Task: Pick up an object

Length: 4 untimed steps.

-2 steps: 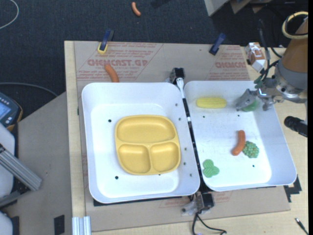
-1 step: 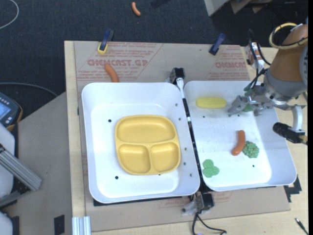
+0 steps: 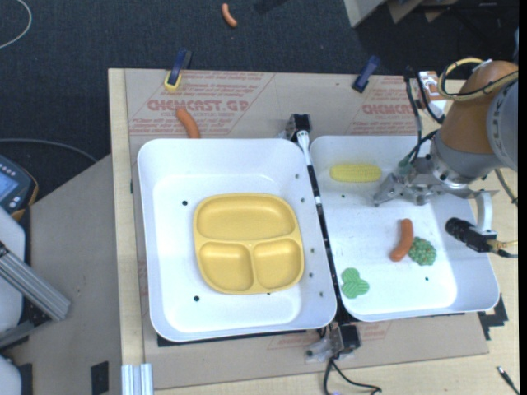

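Sausage (image 3: 402, 239): smooth curved cylinder; broccoli (image 3: 423, 251) bumpy, touching; corn (image 3: 356, 172) ridged.

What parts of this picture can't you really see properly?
- gripper: whether its fingers are open or shut is too small and blurry to tell in the camera view.
- arm: cut off by the right edge.
- broccoli: whether it touches the sausage beside it is unclear.

Corn cob (image 3: 356, 172), sausage (image 3: 402, 239), broccoli (image 3: 423, 251), green piece (image 3: 355, 283).
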Tool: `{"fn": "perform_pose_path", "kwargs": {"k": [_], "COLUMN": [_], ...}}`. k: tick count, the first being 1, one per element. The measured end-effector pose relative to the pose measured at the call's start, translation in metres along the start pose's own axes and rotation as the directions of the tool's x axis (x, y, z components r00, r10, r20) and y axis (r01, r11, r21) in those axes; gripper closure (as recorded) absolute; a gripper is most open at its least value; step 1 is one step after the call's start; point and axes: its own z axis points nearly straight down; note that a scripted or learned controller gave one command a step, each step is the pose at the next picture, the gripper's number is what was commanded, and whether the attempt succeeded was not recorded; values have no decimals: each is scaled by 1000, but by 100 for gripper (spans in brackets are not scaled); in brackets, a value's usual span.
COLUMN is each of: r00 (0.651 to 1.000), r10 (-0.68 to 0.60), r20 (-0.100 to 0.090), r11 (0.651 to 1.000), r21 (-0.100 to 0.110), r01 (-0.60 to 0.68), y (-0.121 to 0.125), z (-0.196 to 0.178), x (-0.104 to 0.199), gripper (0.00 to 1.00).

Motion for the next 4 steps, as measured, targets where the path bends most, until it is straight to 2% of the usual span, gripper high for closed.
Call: {"fn": "perform_pose_path", "kwargs": {"k": [1, 2, 4], "r00": [1000, 1000, 1000], "r10": [0, 0, 0], "r20": [2, 4, 4], "r11": [1000, 1000, 1000], "r21": [-7, -11, -13], "r01": [0, 0, 0], "y": [2, 3, 12], "z": [-14, -59, -146], "x": [-1, 5, -1], "gripper": [100, 100, 100]}}
